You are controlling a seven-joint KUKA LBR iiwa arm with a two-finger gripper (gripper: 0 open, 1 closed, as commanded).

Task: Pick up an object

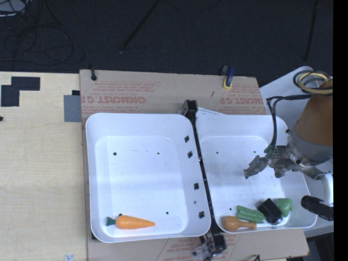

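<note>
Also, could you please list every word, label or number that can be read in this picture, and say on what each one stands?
"CHEMCUZT GP": red print on the cardboard sheet behind the left bin; it is upside down and blurred, so the letters are uncertain.
"...CUZT GP": the same print again behind the right bin, partly hidden.
Red print on the cardboard at the front edge: too blurred to read.

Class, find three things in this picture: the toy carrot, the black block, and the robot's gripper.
Toy carrot (135,222): camera view, middle of its orange body.
Black block (269,210): camera view, its top face.
Gripper (253,170): camera view, at its tips.
</note>
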